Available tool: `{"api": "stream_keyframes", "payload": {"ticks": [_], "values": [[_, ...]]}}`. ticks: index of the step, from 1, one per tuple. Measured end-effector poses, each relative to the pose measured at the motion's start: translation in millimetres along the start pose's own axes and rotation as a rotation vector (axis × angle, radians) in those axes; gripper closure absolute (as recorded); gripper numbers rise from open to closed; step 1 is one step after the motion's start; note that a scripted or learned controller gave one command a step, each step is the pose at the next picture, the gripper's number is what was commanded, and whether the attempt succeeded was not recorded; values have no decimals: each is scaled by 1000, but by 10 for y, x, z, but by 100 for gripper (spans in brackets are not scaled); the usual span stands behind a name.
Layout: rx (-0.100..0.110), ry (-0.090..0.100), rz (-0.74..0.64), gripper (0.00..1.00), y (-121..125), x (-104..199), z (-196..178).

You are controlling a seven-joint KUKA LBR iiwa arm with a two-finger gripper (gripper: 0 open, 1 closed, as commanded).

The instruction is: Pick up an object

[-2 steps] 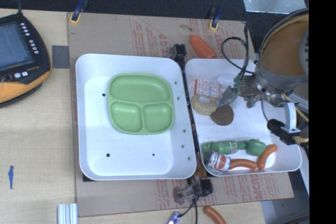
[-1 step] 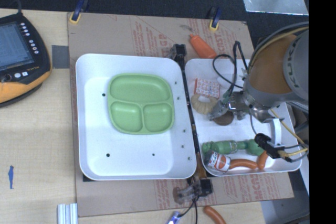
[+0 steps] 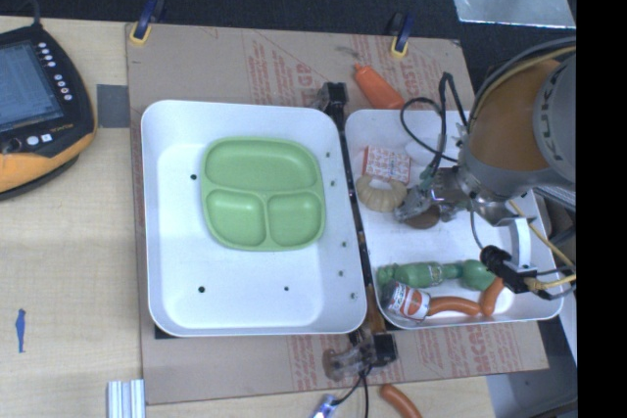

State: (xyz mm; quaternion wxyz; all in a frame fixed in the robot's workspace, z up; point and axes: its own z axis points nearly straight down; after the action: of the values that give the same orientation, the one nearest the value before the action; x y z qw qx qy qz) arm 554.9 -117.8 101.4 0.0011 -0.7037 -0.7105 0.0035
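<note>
gripper (image 3: 423, 204) hangs low in the right bin (image 3: 384, 122); finger state i cannot tell. tan roll (image 3: 381, 194) lies just left of it. approach step; next, descend and close.

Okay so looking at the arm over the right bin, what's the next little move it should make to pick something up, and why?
Probably a short drop straight down. The gripper hangs in the right bin beside the tan round piece and the red-patterned packet, and nothing shows between its fingers. The green bottle and orange sausage lie farther toward the near edge, so the tan piece looks like the closest target.
</note>
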Motion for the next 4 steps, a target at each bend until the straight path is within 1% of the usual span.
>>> {"api": "stream_keyframes", "payload": {"ticks": [1,2,3,4], "values": [[-5,4,4,100,260,603,-915],[-3,3,5,0,255,598,-907],[-13,1,6,0,981,135,47],[-10,4,6,0,1036,48,49]]}}
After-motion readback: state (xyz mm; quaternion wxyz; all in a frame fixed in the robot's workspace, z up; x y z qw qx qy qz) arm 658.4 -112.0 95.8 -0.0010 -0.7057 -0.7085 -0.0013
